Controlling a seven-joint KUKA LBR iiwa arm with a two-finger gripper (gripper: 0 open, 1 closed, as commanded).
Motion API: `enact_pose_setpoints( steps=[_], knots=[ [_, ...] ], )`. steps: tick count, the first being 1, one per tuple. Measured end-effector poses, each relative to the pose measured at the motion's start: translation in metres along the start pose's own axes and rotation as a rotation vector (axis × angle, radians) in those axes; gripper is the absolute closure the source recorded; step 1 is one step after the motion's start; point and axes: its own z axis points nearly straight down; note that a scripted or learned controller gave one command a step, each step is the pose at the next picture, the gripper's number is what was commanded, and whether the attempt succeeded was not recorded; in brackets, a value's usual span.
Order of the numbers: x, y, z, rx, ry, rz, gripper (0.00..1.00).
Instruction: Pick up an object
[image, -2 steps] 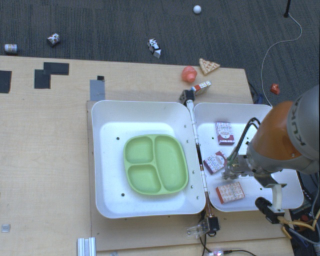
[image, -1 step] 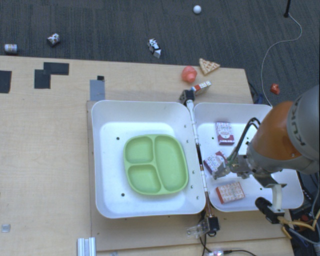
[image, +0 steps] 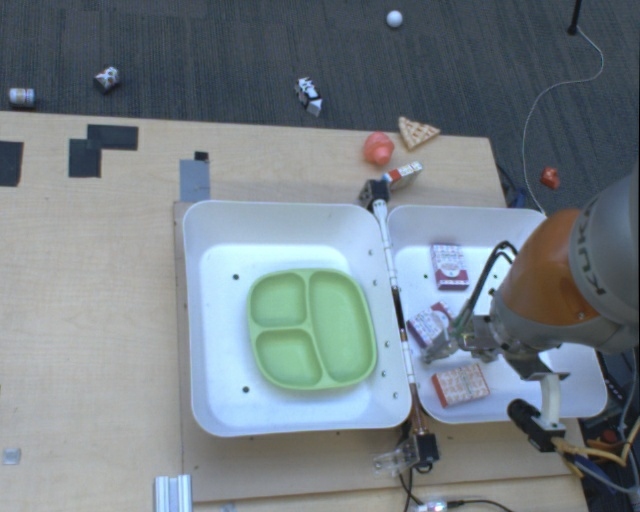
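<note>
Low in the right bin (image: 590, 395) we see the arm's pincer (image: 447, 343), a small metallic tip reaching leftward from the grey wrist and its orange band (image: 545, 270). We cannot tell its state; it is too small and blurred against the white floor. Its tip sits just beside, perhaps touching, a crumpled red-and-white packet (image: 428, 324) near the bin's left wall. We cannot tell whether anything is held.

Two more items lie in that same bin. A flat red-and-white packet (image: 460, 384) rests just below the pincer, close to the bin's near edge. A red-and-white carton (image: 449, 266) lies toward the far end, apart from the other two.

To the left, touching it along a shared edge, is the second white bin (image: 200, 330). It holds a pale green tray (image: 311, 329) with three compartments, tilted slightly, resting in the middle of the floor.

Both bins sit on a light wooden bench (image: 90, 330). Beyond the bins, at the bench's far edge, we see a red ball (image: 378, 148), a wedge-shaped toy pizza slice (image: 418, 132), and a small red-and-white tube (image: 405, 173).
</note>
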Motion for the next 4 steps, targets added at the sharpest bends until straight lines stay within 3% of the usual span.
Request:
enact_pose_setpoints(
  steps=[1, 2, 3, 4],
  knots=[
    [0.001, 0.003, -0.011, -0.006, 0.0, -0.003, 1.0],
    [0.001, 0.002, -0.011, -0.006, 0.0, -0.002, 0.0],
    [0.0, 0.0, 0.0, 0.0, 0.0, 0.0, 0.0],
    [0.0, 0.003, -0.011, -0.006, 0.0, -0.004, 1.0]
  ],
)
